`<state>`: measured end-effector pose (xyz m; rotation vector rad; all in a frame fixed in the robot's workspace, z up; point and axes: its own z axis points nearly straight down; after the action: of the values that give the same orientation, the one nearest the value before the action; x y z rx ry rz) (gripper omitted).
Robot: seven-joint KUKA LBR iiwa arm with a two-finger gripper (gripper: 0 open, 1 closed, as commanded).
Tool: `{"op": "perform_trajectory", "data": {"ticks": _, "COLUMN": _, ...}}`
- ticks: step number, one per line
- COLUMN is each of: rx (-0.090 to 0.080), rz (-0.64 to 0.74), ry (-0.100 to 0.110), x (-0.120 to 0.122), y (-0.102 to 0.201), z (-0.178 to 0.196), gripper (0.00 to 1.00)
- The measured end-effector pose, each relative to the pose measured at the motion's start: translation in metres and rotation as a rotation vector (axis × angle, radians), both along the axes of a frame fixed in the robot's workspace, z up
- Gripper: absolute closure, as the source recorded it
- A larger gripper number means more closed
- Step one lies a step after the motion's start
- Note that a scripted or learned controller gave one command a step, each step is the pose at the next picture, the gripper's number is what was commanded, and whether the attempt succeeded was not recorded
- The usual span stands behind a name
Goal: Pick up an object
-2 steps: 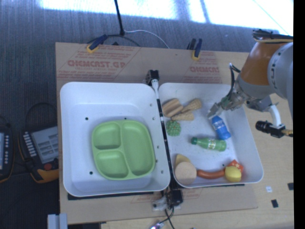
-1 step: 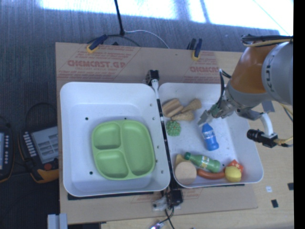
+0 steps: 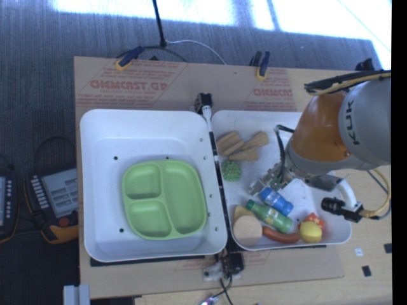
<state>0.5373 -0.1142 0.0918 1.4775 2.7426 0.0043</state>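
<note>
The right bin (image 3: 331, 239) holds several toy foods: tan bread pieces (image 3: 238, 145), a green broccoli-like ball (image 3: 231, 169), a green bottle (image 3: 271, 215), a blue can (image 3: 276, 200), a beige round piece (image 3: 247, 230), a red chili (image 3: 281, 236), a yellow lemon (image 3: 310, 232) and a small red piece (image 3: 314, 220). My gripper (image 3: 267, 182) hangs low in this bin, just above and to the left of the blue can. The grey and orange wrist (image 3: 321, 138) covers the bin's far right part.
The left bin (image 3: 102, 132) holds a green three-compartment plate (image 3: 165, 199). A divider rail (image 3: 216, 170) runs between the bins. Clamps (image 3: 259, 65) and cables sit at the bench's back edge. A handheld controller (image 3: 54, 199) lies on the floor at the left.
</note>
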Motion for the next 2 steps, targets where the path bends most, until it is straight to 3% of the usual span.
{"op": "perform_trajectory", "data": {"ticks": 1, "rx": 0.011, "rz": -0.099, "ry": 0.024, "x": -0.053, "y": 0.059, "z": 0.092, "gripper": 1.0}}
{"op": "perform_trajectory", "data": {"ticks": 2, "rx": 0.012, "rz": -0.168, "ry": 0.023, "x": -0.053, "y": 0.108, "z": 0.124, "gripper": 1.0}}
